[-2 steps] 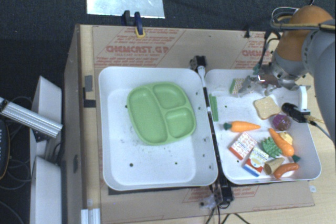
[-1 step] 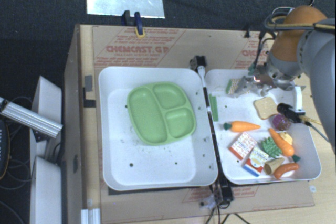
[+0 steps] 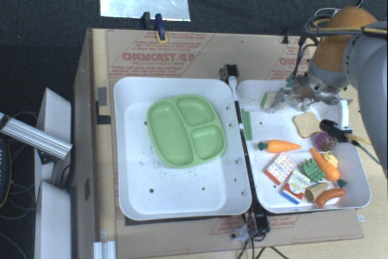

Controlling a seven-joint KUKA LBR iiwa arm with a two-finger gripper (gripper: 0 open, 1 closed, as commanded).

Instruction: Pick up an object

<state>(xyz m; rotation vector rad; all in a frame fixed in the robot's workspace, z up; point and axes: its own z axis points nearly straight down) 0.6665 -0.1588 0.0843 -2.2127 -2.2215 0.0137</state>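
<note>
My gripper [image 3: 280, 98] hangs low over the far left part of the right bin [image 3: 362, 191], with the grey arm coming in from the upper right. A small green piece [image 3: 267, 100] lies right beside its tip; whether it is touched is unclear. Loose toy food lies nearer the front of that bin: a tan bread slice [image 3: 307, 124], an orange carrot [image 3: 280, 145], a purple round item [image 3: 325, 141] and a red-and-white box [image 3: 279, 167].
A green stick [image 3: 246, 122] lies along the right bin's left wall. At the front right are a second carrot [image 3: 326, 166], a leafy green toy [image 3: 313, 170], a cone [image 3: 314, 191] and a sausage [image 3: 330, 196]. The left bin [image 3: 130, 191] holds a green divided plate [image 3: 187, 130].
</note>
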